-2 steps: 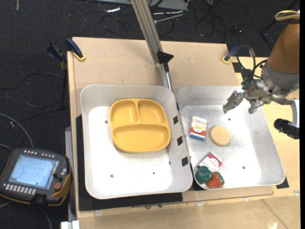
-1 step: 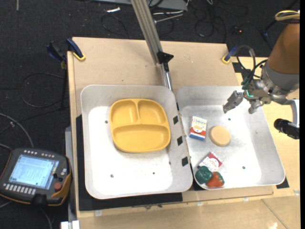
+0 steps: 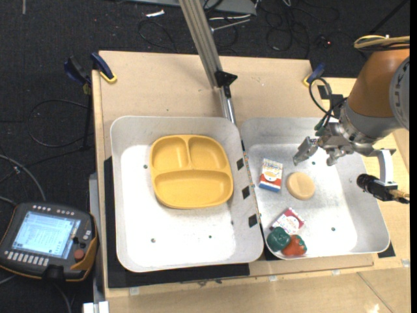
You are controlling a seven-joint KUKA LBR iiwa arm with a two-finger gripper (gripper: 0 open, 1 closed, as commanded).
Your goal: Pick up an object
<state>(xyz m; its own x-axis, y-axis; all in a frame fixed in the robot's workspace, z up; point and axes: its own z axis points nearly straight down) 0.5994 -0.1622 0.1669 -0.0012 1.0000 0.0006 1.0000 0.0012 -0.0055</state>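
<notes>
My gripper (image 3: pixel 319 154) hangs over the right bin (image 3: pixel 365 230), near its back edge, with its fingers spread apart and nothing between them. Just below and left of it lies a round tan biscuit-like disc (image 3: pixel 301 186). A small white, orange and blue carton (image 3: pixel 271 175) sits to the left of the disc. Near the bin's front edge are a red and white packet (image 3: pixel 289 222), a green pepper (image 3: pixel 279 238) and a red fruit (image 3: pixel 296 246), bunched together.
The left bin (image 3: pixel 130 240) holds a yellow divided plate (image 3: pixel 191 171). A slanted metal pole (image 3: pixel 203 34) runs down to the gap between the bins. A teach pendant (image 3: pixel 45 238) lies off the bench at lower left.
</notes>
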